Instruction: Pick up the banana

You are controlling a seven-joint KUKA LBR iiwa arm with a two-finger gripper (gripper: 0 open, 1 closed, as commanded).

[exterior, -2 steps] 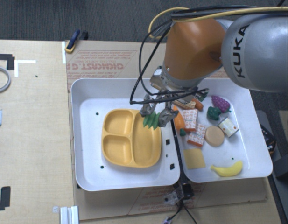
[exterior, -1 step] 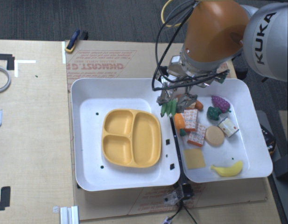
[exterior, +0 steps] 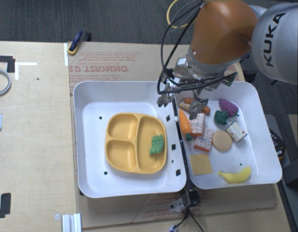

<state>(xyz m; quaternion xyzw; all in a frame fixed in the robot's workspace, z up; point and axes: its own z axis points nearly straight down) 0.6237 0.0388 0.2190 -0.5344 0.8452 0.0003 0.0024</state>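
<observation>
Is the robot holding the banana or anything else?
No. The pincer hovers over the far end of the right bin, while the banana lies untouched at the near edge.

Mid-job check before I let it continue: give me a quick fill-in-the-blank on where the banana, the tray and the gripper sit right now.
1. The banana lies in the ____ bin, near its front edge.
2. The yellow tray has ____ compartments.
3. The green toy on the tray sits in its ____ compartment.
4. The gripper hangs over the ____ end of the right bin, away from the banana.

Missing words: right; three; right; far
</observation>
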